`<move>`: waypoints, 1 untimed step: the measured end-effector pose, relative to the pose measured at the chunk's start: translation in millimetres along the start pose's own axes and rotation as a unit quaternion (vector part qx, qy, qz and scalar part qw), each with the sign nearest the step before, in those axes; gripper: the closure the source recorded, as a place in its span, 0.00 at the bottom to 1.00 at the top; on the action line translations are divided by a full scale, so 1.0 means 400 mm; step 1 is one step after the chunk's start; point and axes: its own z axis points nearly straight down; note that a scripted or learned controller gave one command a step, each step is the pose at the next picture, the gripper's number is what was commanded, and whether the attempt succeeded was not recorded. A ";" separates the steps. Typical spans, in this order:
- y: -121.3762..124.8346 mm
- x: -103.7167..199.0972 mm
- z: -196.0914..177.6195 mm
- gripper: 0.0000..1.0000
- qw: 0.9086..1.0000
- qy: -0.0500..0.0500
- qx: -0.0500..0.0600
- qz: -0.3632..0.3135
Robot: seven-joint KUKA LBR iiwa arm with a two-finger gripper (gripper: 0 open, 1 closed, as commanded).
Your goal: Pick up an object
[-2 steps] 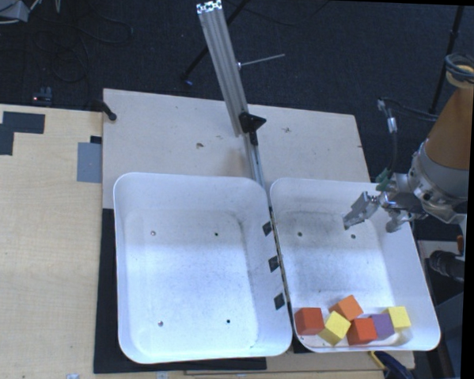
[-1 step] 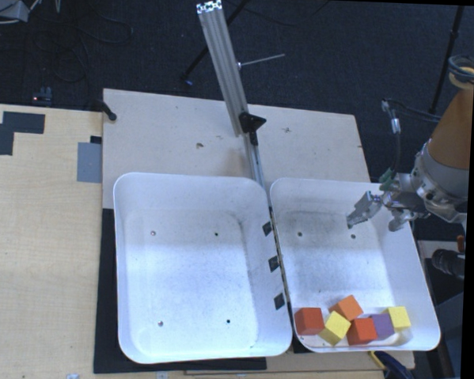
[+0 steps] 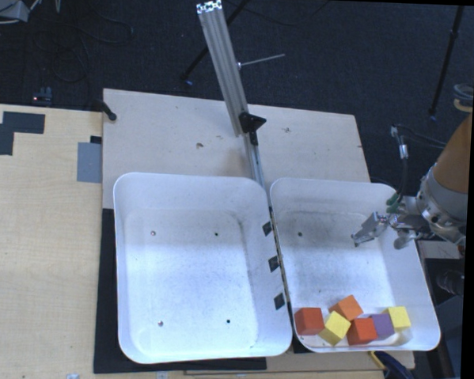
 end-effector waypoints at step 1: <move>-0.128 -0.027 0.063 0.00 1.000 0.001 0.000 -0.001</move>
